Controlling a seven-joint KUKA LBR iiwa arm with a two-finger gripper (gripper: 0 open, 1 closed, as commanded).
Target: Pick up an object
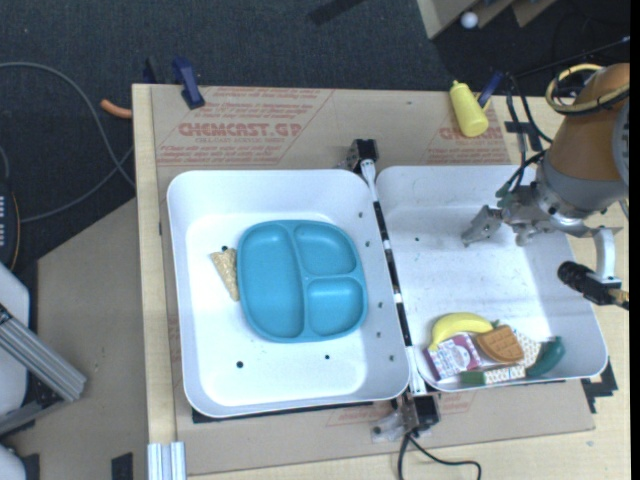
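My gripper hovers over the upper part of the right bin, its two grey fingers spread open with nothing between them. In that bin's near corner lies a pile of objects: a yellow banana, a red and white packet, a brown flat piece and a dark green item. The pile sits well below the gripper and apart from it. The left bin holds a blue divided plate with a tan wedge at its left edge.
A yellow bottle and a blue clamp lie on the brown board behind the bins. A black divider runs between the bins. A black and white part juts from the arm over the right bin's right side.
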